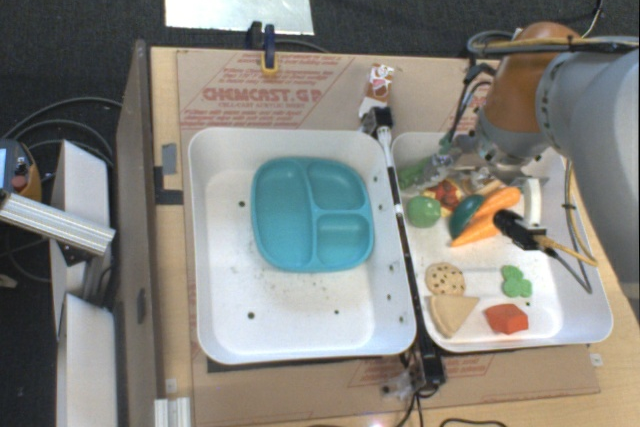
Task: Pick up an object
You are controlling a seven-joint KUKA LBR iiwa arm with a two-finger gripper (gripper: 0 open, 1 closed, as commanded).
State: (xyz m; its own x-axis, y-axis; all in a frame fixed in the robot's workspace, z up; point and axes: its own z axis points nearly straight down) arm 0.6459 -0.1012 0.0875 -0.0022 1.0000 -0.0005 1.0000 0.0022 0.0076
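camera view: the desk [300,80] carries two shallow white bins side by side. the left bin [230,305] holds a teal divided plate [310,213] lying flat near its middle, with nothing on it; it offers a poor grip and sits well apart from the arm. the right bin [575,310] holds all the small toys, so the thing to be picked is to be found there. the arm [580,105] reaches in from the right and hangs over the far half of this bin, placed so that the gripper [472,165] comes down over a small heap of mixed pieces [445,180] against the far wall. the wrist covers the gripper from above, and whether it is spread or closed on anything cannot be told; no item is seen held. just beside the heap lie a green ball [423,211] close to the dividing wall and an orange carrot [492,215] resting on what appears to be a teal piece [464,211]. nearer the front edge, apart from one another, lie a round cookie [444,277], a tan wedge [452,314], a red block [507,318] and a small green piece [516,282]. judgement: the pick is not yet made; the crowded heap risks a slipped or double grasp, while the spaced front items would be cleaner targets.
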